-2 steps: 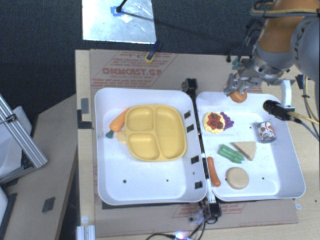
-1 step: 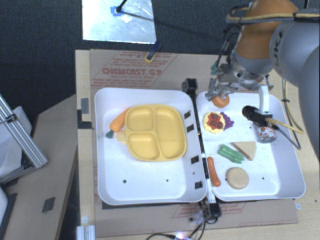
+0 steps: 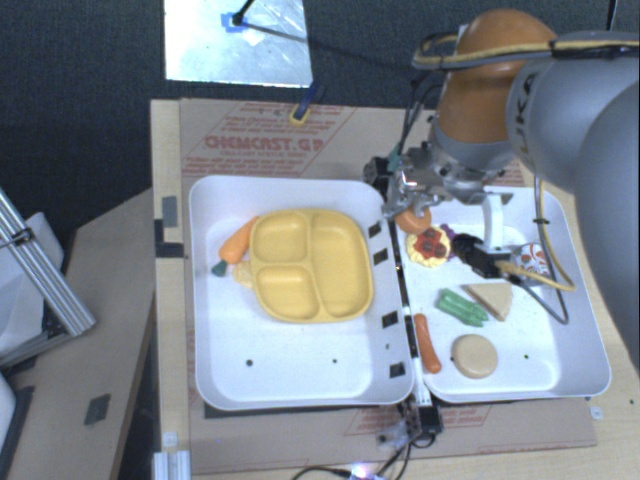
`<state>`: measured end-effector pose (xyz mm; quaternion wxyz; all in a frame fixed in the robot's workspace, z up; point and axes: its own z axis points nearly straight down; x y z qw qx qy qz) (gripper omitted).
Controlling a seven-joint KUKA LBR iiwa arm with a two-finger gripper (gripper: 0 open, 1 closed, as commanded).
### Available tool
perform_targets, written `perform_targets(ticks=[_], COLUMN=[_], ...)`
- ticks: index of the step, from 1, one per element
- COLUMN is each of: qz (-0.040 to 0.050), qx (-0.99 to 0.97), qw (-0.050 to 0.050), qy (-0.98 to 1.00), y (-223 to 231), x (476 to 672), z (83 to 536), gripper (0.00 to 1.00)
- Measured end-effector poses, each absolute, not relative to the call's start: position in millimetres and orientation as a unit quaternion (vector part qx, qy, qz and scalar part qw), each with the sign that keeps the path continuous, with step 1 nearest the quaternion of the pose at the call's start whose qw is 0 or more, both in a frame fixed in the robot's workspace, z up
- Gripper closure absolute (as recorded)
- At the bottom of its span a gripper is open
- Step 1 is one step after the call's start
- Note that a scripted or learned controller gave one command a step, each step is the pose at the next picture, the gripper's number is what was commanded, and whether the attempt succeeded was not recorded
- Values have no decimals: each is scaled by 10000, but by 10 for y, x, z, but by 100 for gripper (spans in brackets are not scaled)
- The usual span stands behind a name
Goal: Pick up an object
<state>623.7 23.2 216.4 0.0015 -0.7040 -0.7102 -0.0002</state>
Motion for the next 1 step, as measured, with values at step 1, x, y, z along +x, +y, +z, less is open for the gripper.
perform_targets(ticks=[1], qz=[-7], qx=[-7040], qw=[7], qy=[-7102], y=[671], x=[6136], z=[2240], gripper=[100])
